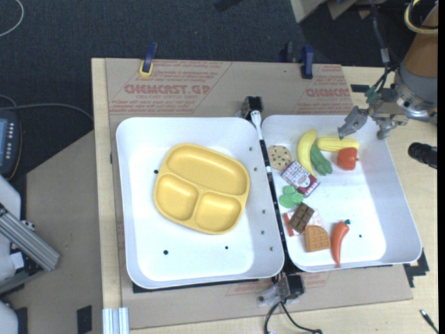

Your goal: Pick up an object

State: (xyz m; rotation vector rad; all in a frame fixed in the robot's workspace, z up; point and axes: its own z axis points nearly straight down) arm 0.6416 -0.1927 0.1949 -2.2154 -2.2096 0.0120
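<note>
The right bin (389,207) holds several toy foods. Along its far side lie a yellow banana (306,147), a yellow corn piece (337,144), a red tomato (347,158) and a green pod (320,160). A cookie (279,156) and a small packet (300,176) lie near its left wall. Toward the front are a green piece (291,197), a brown chocolate bar (301,218), a waffle (316,239) and an orange chili (338,241). My gripper (367,126) hangs open above the bin's far right edge, just beyond the corn and tomato, with nothing between its fingers (350,124).
The left bin (139,242) carries a yellow three-compartment tray (201,188). A black clip (252,106) sits where the bins meet at the back. Cardboard (208,82) lies under both bins, held by clamps (147,64) at the far edge.
</note>
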